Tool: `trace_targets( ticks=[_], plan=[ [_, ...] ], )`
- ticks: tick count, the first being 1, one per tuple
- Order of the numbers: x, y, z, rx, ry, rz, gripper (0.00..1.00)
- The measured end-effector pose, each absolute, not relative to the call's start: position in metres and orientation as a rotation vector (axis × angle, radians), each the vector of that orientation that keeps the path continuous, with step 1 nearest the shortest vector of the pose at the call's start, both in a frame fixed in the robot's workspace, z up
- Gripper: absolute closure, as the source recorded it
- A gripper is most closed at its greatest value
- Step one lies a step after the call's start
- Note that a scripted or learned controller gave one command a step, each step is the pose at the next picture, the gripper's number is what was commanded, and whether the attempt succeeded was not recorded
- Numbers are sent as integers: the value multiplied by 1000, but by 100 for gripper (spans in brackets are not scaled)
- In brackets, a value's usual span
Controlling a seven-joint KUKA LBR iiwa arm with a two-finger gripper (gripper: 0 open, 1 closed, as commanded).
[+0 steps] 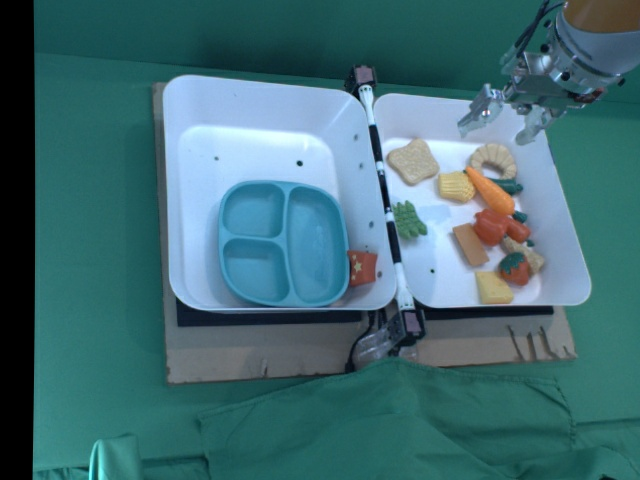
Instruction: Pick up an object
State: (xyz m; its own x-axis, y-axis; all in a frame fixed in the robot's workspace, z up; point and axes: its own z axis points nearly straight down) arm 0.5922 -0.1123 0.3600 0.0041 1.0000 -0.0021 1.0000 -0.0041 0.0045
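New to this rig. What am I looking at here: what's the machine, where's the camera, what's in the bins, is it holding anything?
One fixed camera looks down at a slant on a bench with two shallow white bins. The grey arm with the orange band, entering from the right, is a KUKA iiwa; its gripper hangs above the far edge of the right bin, jaws spread, nothing between them. The left bin holds a teal divided plate and a small red piece beside it. The right bin holds toy food: a bread slice, a croissant, a carrot, a green leafy piece, a tomato and others. Its job is to pick up an object; none is picked up yet.
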Motion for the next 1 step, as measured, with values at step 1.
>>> trace_targets(
  ticks=[1],
  plan=[
    [620,-128,261,2229,2217,-7,0]
  ],
)
